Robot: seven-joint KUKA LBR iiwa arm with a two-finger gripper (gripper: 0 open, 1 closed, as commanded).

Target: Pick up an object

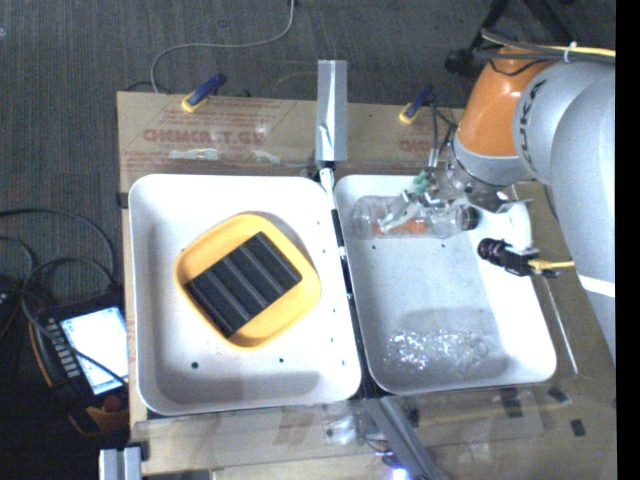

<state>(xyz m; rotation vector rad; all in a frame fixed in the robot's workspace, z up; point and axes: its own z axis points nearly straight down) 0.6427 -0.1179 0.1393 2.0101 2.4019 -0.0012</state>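
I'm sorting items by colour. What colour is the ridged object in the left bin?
The ridged object is yellow with a black ribbed centre, seen clearly in the camera view.

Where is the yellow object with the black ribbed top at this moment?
The yellow object with the black ribbed top lies in the left white bin of the camera view, about mid-bin and turned at an angle, across the divider from the gripper.

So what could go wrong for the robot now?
Three things, maybe. The gripper is low at the far edge of the right bin, over a clear plastic thing with something orange beside it; see-through, slippery plastic could be missed or slide away. It is close to the bin's wall, so the gripper might bump it. The crinkly clear wrapper near the front would probably be just as tricky.
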